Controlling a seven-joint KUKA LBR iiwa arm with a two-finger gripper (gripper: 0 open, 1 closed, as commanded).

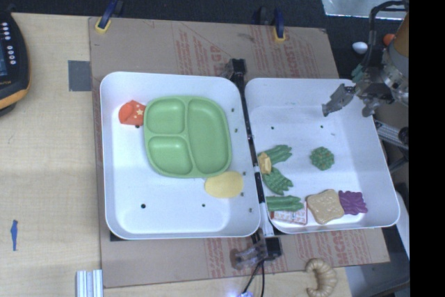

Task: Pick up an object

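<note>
The grey two-finger tool (345,100) hovered open and empty over the right white bin (292,97). It seemed in the approach step; next it should descend onto the round dark-green toy (321,158) below it.

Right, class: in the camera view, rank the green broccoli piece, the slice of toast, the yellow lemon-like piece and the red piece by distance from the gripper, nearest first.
Measured from the gripper, over the right bin's upper right:
1. Green broccoli piece, middle of the right bin.
2. Slice of toast, right bin's lower edge.
3. Yellow lemon-like piece, left bin, below the green tray.
4. Red piece, left bin's upper left.
</note>
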